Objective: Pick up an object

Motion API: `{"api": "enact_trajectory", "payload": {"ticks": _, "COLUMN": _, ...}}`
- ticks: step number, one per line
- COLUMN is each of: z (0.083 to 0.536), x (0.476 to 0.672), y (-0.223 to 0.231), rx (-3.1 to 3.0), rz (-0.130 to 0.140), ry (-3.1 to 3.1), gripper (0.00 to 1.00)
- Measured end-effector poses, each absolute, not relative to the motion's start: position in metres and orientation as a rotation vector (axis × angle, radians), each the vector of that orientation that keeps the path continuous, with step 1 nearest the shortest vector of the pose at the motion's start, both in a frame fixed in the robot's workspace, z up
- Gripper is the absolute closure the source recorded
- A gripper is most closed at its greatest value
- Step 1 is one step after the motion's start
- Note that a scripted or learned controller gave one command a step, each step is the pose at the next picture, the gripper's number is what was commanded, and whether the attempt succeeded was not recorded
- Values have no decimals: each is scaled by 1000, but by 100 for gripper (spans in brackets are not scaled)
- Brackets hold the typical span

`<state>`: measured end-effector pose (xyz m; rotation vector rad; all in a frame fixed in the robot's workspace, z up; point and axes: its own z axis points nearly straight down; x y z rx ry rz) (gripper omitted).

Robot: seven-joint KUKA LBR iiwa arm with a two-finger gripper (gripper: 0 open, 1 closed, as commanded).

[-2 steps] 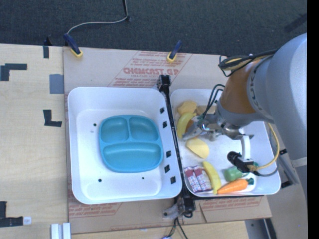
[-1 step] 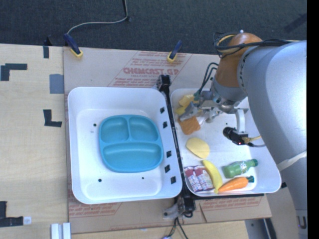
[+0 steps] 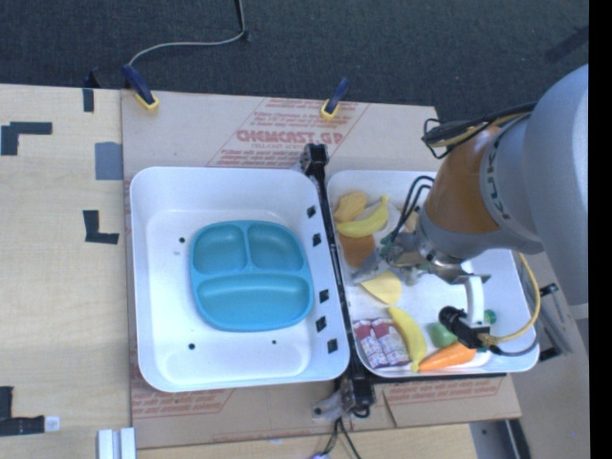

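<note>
My gripper (image 3: 396,256) hangs low over the right bin (image 3: 516,299), near its middle, under the orange-banded wrist. Just below it lies a pale yellow wedge (image 3: 382,289). To its left stand an orange-brown cup (image 3: 356,249) and a yellow banana-like piece (image 3: 364,222). A second banana (image 3: 410,337), a red-and-white packet (image 3: 375,342), a green piece (image 3: 441,334) and a carrot (image 3: 447,357) lie along the bin's near side. I see nothing lifted by the gripper.
The left bin (image 3: 158,256) holds a blue divided plate (image 3: 251,273). A black divider with clips (image 3: 323,256) runs between the bins. The arm's grey body covers the right bin's far right part. Black and yellow cables (image 3: 478,328) trail near the carrot.
</note>
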<state>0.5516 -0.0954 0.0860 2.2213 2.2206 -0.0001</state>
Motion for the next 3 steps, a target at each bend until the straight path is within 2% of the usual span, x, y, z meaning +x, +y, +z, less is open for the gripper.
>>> {"api": "enact_trajectory", "payload": {"ticks": 2, "z": 86, "x": 628, "y": -95, "rx": 2218, "rz": 1, "ry": 2221, "gripper": 0}}
{"api": "enact_trajectory", "payload": {"ticks": 3, "z": 98, "x": 629, "y": -95, "rx": 2217, "rz": 2, "ry": 2221, "gripper": 100}}
